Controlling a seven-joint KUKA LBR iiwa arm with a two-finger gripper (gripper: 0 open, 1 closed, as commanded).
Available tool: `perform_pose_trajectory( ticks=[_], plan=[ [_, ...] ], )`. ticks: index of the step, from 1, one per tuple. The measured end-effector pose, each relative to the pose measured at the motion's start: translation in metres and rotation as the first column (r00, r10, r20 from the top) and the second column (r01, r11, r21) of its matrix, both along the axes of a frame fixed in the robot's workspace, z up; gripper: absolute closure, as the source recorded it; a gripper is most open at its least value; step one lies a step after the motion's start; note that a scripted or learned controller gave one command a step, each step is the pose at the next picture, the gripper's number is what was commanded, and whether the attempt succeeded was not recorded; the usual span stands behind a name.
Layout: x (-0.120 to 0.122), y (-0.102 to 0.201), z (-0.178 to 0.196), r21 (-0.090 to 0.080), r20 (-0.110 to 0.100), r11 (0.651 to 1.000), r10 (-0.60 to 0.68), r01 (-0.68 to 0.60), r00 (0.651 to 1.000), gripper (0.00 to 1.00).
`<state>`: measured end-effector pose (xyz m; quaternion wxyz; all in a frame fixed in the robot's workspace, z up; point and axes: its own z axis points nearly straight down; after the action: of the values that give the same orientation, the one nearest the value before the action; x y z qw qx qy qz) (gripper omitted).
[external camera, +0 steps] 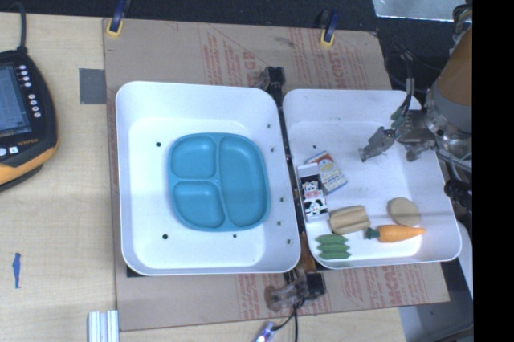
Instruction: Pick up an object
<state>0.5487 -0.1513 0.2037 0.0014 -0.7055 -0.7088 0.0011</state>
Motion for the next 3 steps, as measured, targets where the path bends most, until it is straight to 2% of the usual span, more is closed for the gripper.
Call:
perform_pose_trajectory(
  ticks=[1, 2, 3],
  plan=[
    [-0.043, 0.053, -0.111, -0.012, 0.009, 1.0, -0.005, 0.006, 1.0, 0.0],
    [-0.073, 0.033, -0.112, 0.0, 0.0, 1.0, 0.0, 0.0, 1.0, 0.0],
    [0.017, 0.037, -0.112, 0.0, 0.001, 1.0, -0.001, 0.001, 1.0, 0.0]
  ],
)
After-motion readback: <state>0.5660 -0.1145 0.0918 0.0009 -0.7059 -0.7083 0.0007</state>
